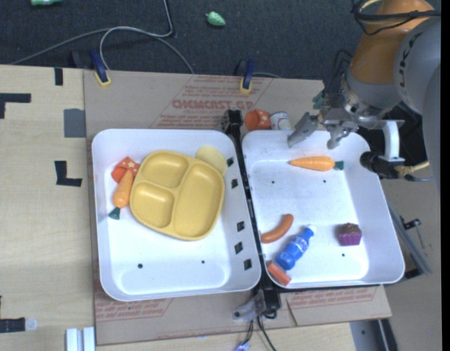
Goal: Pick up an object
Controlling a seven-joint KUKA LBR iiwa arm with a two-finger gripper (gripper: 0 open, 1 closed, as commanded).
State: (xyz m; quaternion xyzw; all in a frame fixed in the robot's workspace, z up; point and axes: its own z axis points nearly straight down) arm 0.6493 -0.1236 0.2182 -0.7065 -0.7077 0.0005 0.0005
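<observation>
My gripper (316, 135) hangs open over the far edge of the right bin (371, 218), its two fingers spread with nothing between them. An orange carrot (311, 164) lies just below the fingertips, apart from them. Lower in the same bin lie a sausage (277, 227), a blue bottle (294, 248) and a small purple object (349, 233). An orange piece (278, 273) sits at the bin's near left corner.
The left bin (166, 269) holds a yellow divided plate (177, 194), a second carrot (123, 190), a red item (124, 169) and a pale yellow piece (211, 156). An orange thing (257, 119) and a small white one (280, 121) rest on the cardboard behind the bins.
</observation>
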